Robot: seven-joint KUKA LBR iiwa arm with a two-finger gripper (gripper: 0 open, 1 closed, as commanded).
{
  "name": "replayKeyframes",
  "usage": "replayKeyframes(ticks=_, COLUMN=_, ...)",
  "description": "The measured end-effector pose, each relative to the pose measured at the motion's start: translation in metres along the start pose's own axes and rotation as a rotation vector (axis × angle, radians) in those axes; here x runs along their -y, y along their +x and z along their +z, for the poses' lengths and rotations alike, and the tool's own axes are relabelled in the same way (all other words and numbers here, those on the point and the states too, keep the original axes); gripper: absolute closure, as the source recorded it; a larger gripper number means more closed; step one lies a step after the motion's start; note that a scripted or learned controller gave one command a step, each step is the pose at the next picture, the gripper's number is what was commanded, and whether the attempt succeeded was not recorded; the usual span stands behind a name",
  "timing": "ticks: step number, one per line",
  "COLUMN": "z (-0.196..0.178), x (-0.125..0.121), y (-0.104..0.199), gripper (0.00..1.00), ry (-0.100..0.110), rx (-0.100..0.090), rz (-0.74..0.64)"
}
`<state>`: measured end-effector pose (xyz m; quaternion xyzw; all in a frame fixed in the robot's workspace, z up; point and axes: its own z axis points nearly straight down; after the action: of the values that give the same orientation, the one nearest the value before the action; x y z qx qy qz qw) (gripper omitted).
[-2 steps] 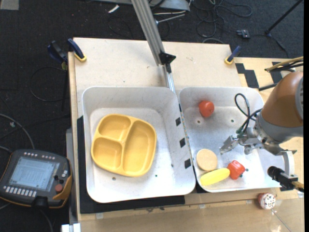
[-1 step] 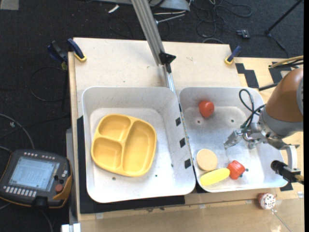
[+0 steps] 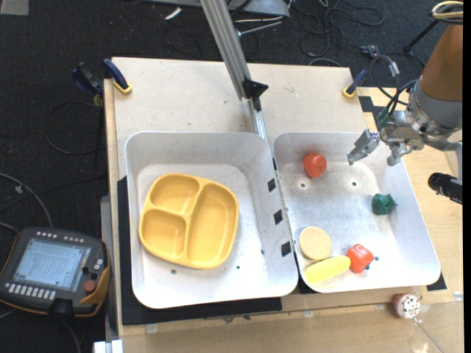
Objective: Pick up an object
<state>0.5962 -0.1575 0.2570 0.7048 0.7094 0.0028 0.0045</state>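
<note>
Fingers spread apart, two grey prongs with a clear gap and nothing in it: that is how the gripper hangs over the far right part of the right bin. One finger tilts down to the left, the other sits nearer the bin's right wall. Behind them the arm rises grey with an orange-brown band, cables looping around its wrist.

Just left of the fingers, slightly nearer me, a small red ball-like toy lies on the bin floor, apart from the prongs. Nearer the camera than the fingers and a little to the right, a dark green lump sits close to the right wall. Well toward the front from the fingers, three things cluster by the near rim: a pale tan disc, a yellow oblong piece touching its front edge, and a red toy with a green bit just right of the yellow one.

Far left of the fingers, across the ridge where the two bins meet, the left bin carries a yellow divided plate with three compartments. A slanted metal pole stands behind the bins. Off the bench, far left and toward the front, a grey pendant with a screen rests on the dark floor. A small round trinket lies beyond the right bin's front corner.
</note>
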Motion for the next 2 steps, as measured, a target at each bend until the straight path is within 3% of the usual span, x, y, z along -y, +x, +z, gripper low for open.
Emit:
replayKeyframes(ticks=1, z=0.052, x=-0.032, y=-0.004, gripper=0.0, ry=0.01, rx=-0.001, rz=0.002)
replayKeyframes(ticks=2, z=-0.001, x=-0.051, y=0.03, gripper=0.0, ry=0.002, rx=-0.002, rz=0.0)
